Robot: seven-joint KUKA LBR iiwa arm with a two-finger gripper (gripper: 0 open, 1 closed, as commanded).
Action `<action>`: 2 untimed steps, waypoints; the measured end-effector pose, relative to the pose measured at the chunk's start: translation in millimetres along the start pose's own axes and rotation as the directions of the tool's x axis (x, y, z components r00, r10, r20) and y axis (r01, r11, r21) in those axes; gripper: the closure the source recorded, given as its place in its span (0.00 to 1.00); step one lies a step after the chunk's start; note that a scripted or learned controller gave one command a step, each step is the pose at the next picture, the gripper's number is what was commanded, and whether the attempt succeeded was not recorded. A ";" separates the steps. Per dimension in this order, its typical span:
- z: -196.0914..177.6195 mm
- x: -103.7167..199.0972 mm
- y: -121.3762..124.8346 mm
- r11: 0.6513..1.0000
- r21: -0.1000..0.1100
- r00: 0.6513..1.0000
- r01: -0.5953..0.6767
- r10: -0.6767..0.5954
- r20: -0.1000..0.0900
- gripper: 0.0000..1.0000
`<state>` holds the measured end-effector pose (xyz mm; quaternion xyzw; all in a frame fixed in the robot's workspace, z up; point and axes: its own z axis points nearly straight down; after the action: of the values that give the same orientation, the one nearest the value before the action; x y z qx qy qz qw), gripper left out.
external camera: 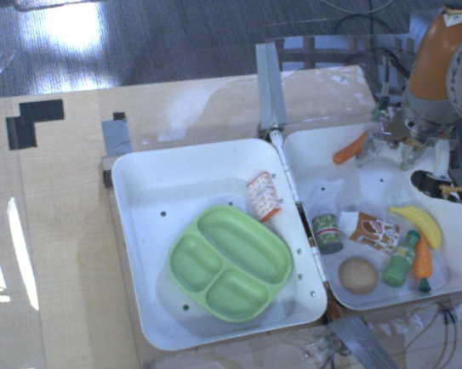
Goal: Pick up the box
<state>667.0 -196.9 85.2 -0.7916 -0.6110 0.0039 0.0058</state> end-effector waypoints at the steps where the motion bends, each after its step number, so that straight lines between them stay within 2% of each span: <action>1: -0.5 15.9 -5.4 0.998 -0.004 0.998 -0.064 0.064 0.007 0.00; 2: -23.3 2.2 2.8 0.988 -0.021 0.988 0.156 -0.156 0.004 0.00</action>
<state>670.6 -195.6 108.5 -0.7413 -0.6711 -0.0020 -0.0032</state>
